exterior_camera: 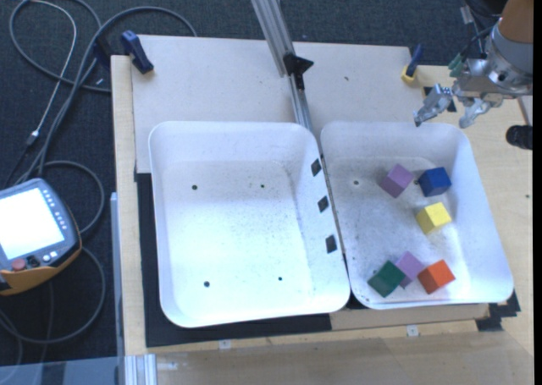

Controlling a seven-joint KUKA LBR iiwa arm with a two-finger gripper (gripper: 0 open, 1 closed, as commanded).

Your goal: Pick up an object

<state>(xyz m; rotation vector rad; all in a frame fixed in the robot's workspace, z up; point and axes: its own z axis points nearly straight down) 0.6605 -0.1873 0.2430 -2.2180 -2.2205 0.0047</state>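
The right bin (373, 142) holds several small blocks: a purple one (395, 180), a blue one (434, 180), a yellow one (434, 217), a green one (387, 277), a lilac one (409, 264) and an orange-red one (437, 276). My gripper (450, 110) hangs above the far right rim of that bin, well clear of the blocks. Its two metal fingers (432, 107) are spread apart and hold nothing.
The left bin (169, 151) stands beside the right one. A slanted metal rail (273, 15) runs down between the bins at the back. A blue clamp (136, 52) sits at the board's far left corner, a yellow-blue clamp (412, 68) near the gripper.
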